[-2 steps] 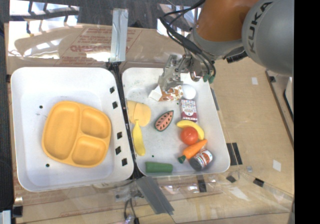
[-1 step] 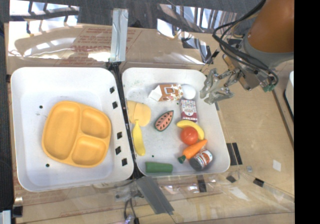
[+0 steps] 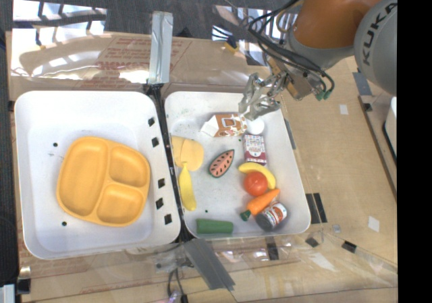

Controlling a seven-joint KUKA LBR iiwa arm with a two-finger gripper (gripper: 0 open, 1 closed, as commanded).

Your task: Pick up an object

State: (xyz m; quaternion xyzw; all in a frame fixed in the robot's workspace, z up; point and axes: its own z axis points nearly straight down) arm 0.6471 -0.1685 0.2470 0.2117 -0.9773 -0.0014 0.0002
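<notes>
Two white bins on bench; right bin (image 3: 297, 180) taken as landmark.

Contents of right bin:
- small carton (image 3: 228, 125), brown and white, lying tilted near far wall, directly under gripper (image 3: 255, 109)
- white round cap or disc (image 3: 255, 126), just right of carton, at fingertips
- red-and-white packet (image 3: 254, 148), upright, toward right wall, nearer than carton
- watermelon slice (image 3: 221, 163), at centre, tilted
- banana (image 3: 258, 172), just nearer than packet
- tomato (image 3: 256, 184), touching banana
- carrot (image 3: 260, 204), slanting, touching tomato's near side
- can (image 3: 273, 215), on its side, near right corner, touching carrot
- green cucumber (image 3: 214, 227), flat along near wall
- pale yellow piece (image 3: 189, 153) and yellow peeled-banana shape (image 3: 186, 187), along left wall

Gripper: above far part of right bin, hung from arm (image 3: 337, 11) entering from right; fingers pointing down toward carton and white cap, set close to both; whether spread or closed, cannot tell; no item seen lifted between them.

Left of right bin: left bin (image 3: 27, 126), touching it along dividing wall, holding yellow three-compartment tray (image 3: 102, 180).

Beyond right bin: cardboard sheet (image 3: 128, 59) with grey tape strip (image 3: 160, 45).
</notes>
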